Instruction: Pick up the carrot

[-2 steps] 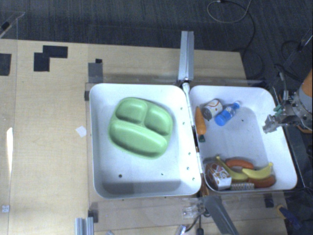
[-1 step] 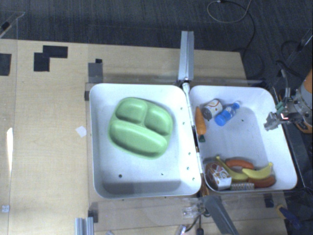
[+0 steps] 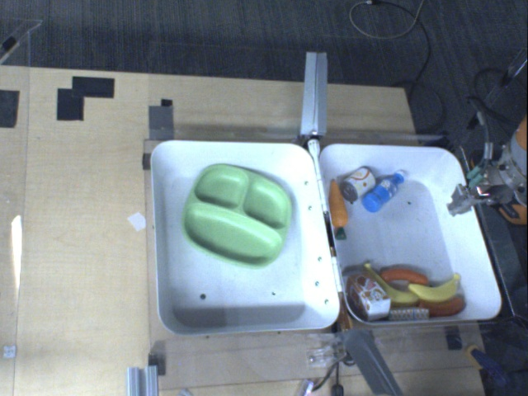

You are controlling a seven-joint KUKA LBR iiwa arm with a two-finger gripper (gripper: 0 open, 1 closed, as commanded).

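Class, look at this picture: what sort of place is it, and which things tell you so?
Probably a robotics lab: a wooden bench bearing two white bins, toy food like the carrot, and loose cable on carpet.

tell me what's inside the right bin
In the right bin: a carrot along its left wall, a small can, a blue bottle, and a front pile with a banana partly covering other items.

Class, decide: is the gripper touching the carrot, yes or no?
Apart. The camera view shows the gripper at the right bin's right rim, while the carrot lies along that bin's left wall, with bare white floor between them.
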